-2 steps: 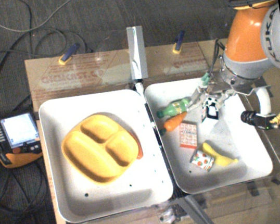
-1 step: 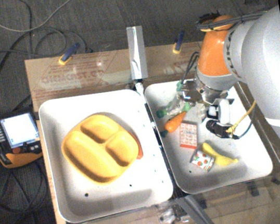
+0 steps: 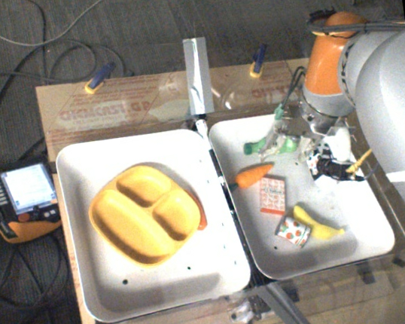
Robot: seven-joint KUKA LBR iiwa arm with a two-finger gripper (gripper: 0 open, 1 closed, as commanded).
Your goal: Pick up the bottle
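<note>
Near edge of right bin (image 3: 369,249): banana (image 3: 317,224), small strawberry-print box (image 3: 293,233). Mid: patterned card (image 3: 272,194), carrot (image 3: 253,176). Left bin (image 3: 89,290) holds a yellow divided plate (image 3: 146,213). Upper right: green bottle (image 3: 270,144) lying on its side at the bin's far end, gripper (image 3: 299,137) just beside it. Grip state: cannot tell, wrist hides it. Bottle looks like light, stiff, smooth plastic, likely to roll or slip; pinch across the body mid-length, not the neck.

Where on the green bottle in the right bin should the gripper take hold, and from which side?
Probably across the middle of the green bottle, coming from above. It lies on its side near the bin's back wall, long axis running left-right, so its narrow width suits the gripper already beside it.
</note>
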